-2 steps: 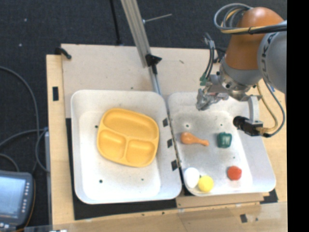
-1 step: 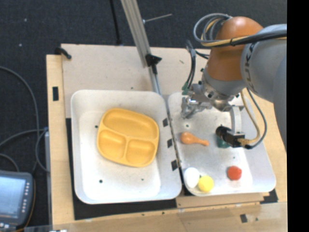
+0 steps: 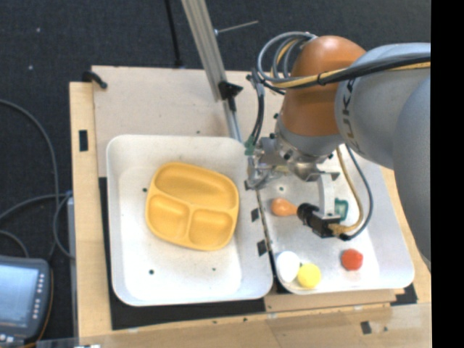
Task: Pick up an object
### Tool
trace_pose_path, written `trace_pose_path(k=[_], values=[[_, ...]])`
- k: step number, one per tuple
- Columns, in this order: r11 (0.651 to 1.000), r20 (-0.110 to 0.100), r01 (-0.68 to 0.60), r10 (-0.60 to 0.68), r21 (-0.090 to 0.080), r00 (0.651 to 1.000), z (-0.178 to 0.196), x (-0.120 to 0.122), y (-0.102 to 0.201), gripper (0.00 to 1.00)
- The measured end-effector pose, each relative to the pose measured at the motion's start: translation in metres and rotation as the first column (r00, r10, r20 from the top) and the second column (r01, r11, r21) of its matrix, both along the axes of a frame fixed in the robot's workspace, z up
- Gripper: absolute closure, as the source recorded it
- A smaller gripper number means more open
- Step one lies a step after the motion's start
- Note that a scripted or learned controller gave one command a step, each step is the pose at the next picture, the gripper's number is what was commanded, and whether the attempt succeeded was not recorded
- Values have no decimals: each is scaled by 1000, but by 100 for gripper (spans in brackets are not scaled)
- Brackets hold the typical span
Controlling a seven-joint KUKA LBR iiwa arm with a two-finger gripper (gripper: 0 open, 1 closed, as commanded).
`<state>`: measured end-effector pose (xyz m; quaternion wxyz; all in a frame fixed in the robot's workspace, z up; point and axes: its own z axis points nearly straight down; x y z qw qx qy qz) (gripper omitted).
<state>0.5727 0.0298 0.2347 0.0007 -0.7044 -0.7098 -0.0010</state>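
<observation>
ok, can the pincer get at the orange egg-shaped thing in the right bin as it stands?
Probably yes. The orange egg-shaped piece lies by itself on the bin floor, apart from the red ball, yellow ball and white piece. The pincer hangs just up-left of it, near the divider.

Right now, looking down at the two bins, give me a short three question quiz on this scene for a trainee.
1. True or false: the yellow divided plate lies in the left bin.
2. Which item lies nearest the end effector? A) red ball B) orange egg-shaped piece C) yellow ball
3. Fill in: touching the yellow ball's left side is a ___ round object.

Key: 1 true; 2 B; 3 white.
</observation>
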Motion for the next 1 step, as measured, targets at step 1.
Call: trace_pose_path(k=[1], values=[[1000,2,-1,1,0,1000,9,-12,54,100]])
